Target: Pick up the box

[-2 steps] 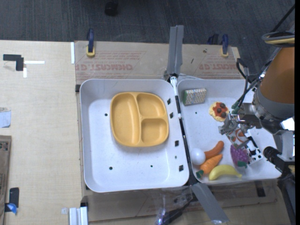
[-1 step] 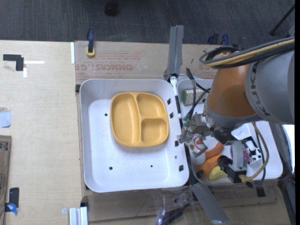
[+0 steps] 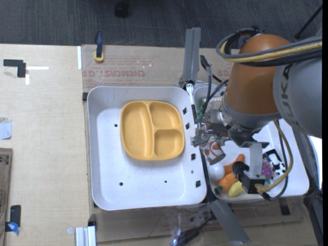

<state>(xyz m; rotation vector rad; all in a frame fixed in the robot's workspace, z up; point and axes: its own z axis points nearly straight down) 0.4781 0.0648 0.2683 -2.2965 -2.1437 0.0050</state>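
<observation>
We are working over the right bin (image 3: 300,152), where the arm (image 3: 256,81) hangs low and covers much of the contents. The box (image 3: 213,150) shows as a small white carton with red print, tilted, lying at the left side of that bin just beside the wall it shares with the left bin (image 3: 102,152). An egg-like white thing (image 3: 216,170) and some orange and yellow toy food (image 3: 233,181) sit just below it.

The tool (image 3: 205,135) is right above the box's upper edge. Its state we cannot tell, since the wrist and cables hide it.

We judge the box to be light, thin card, stiff enough to hold its shape but easy to crush if squeezed hard. Printed card can be slick, so we would close across its two broad flat faces, near the middle, not on a corner. The nearby bin wall leaves little room on one side, which we think could spoil the grip.

A yellow divided plate (image 3: 152,129) lies in the left bin, well apart from the work.
</observation>
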